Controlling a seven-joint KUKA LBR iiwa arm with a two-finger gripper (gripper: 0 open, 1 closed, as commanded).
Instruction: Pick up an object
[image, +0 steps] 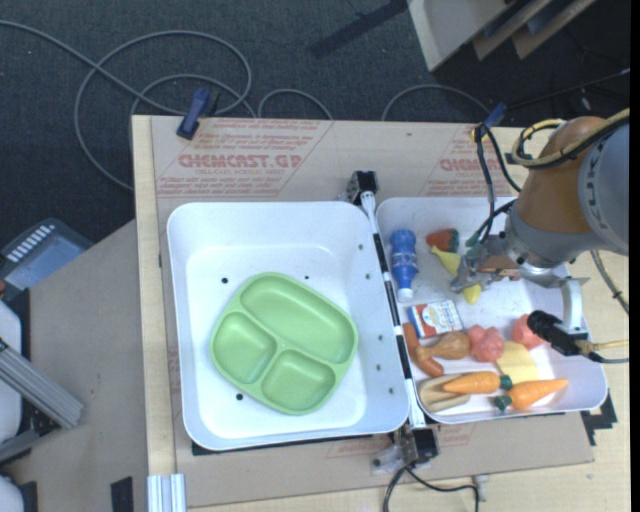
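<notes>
Where the arm (560, 190) comes in over the far right edge of the right bin (592, 392), the tool (468, 281) hangs low in that bin's upper middle. Whether it is wide, narrow or holding something cannot be told. A yellow piece (446, 259) lies just beside its tip on the left, with a red piece (442, 240) touching it behind. A blue bottle (402, 255) lies along the bin's left wall, close to the rim shared with the left bin (200, 240). Below the tool, bare white floor separates it from a carton (437, 319). The near half is crowded: a sausage (420, 357) by the left wall, a pink piece (487, 342) in the middle, and two carrots (470, 382) (535, 392) end to end against the near edge. In the left bin a green plate (285, 340) sits slightly toward the near side, white floor showing all round it, widest at the far wall. Both bins rest side by side on the table (250, 160).
</notes>
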